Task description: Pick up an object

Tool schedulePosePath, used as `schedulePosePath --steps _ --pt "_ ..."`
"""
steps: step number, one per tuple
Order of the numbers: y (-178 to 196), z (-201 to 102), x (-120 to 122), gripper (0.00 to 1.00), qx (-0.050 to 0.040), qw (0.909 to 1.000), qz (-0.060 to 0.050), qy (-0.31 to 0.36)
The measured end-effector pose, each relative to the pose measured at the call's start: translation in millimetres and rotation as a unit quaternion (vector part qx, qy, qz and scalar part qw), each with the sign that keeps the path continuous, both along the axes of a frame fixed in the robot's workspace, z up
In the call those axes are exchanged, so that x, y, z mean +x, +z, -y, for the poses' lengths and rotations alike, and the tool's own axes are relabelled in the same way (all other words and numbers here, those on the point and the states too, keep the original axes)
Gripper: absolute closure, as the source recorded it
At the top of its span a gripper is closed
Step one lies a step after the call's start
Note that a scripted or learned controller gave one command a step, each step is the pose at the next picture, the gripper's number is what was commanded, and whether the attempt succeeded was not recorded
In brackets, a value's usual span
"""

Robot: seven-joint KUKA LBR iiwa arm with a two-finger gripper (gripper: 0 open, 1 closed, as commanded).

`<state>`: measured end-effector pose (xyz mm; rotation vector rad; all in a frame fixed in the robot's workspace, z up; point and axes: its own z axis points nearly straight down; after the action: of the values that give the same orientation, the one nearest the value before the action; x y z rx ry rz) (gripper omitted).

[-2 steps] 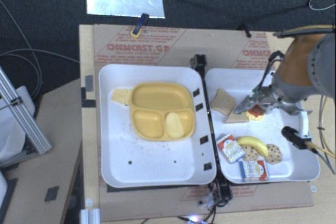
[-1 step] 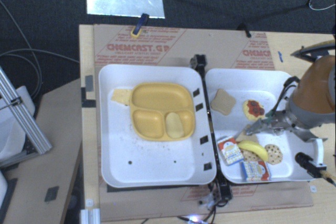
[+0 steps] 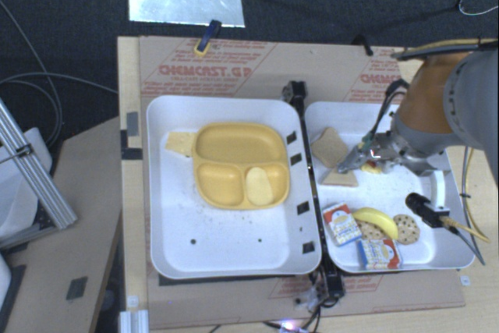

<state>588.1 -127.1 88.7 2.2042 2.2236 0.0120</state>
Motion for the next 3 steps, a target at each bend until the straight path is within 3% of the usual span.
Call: schedulePosePath --steps 1,2,3 --pt "0 -36 83 0.0 -0.0054 1.0 -0.005 -0.001" --pt "-4 -17 51 0.0 0.0009 1.0 -0.007 -0.005" --pt "9 -19 54 1.0 0.0003 1.0 -0.003 -0.002"
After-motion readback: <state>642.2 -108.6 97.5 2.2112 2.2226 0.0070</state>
